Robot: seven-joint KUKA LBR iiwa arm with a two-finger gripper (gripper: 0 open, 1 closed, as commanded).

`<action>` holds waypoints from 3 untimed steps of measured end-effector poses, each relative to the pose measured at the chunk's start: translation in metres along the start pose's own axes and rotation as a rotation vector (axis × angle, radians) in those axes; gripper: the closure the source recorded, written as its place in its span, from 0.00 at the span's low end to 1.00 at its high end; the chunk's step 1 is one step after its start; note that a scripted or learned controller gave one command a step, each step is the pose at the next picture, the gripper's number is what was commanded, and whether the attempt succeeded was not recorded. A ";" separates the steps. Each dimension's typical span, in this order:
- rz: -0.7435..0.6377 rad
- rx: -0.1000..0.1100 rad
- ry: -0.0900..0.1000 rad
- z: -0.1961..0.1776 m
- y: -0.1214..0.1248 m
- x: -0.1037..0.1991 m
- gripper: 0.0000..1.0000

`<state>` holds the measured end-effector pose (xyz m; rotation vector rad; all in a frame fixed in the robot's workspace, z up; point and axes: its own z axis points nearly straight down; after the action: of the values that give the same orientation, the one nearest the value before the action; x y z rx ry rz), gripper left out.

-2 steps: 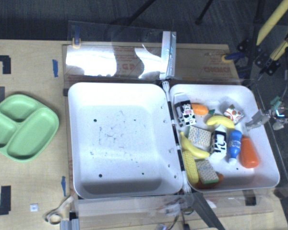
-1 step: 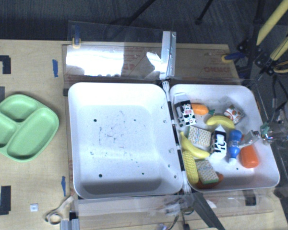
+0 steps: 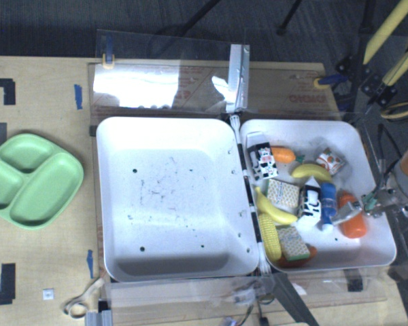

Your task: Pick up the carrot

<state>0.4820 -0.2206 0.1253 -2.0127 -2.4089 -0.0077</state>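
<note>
The carrot [image 3: 283, 156] is a short orange piece lying in the right bin [image 3: 377, 250] near its back left, beside a black-and-white carton [image 3: 262, 160]. My gripper [image 3: 375, 202] reaches in at the bin's right wall, far right of the carrot and apart from it. Just left of and below the gripper sits a rounder orange-red item [image 3: 354, 227] with a bit of green on top. Nothing shows held by the gripper.
The right bin also holds two bananas [image 3: 311, 172] [image 3: 275, 212], a corn cob [image 3: 270, 239], a blue bottle [image 3: 327, 202], a small red-and-white box [image 3: 330, 161] and sponge-like blocks [image 3: 283, 195]. The left bin [image 3: 109, 182] adjoins it. A green divided plate [image 3: 30, 180] lies far left.
</note>
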 end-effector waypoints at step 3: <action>-0.297 -0.008 -0.010 -0.004 0.003 -0.006 1.00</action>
<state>0.4861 -0.2260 0.1291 -1.6408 -2.6923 -0.0077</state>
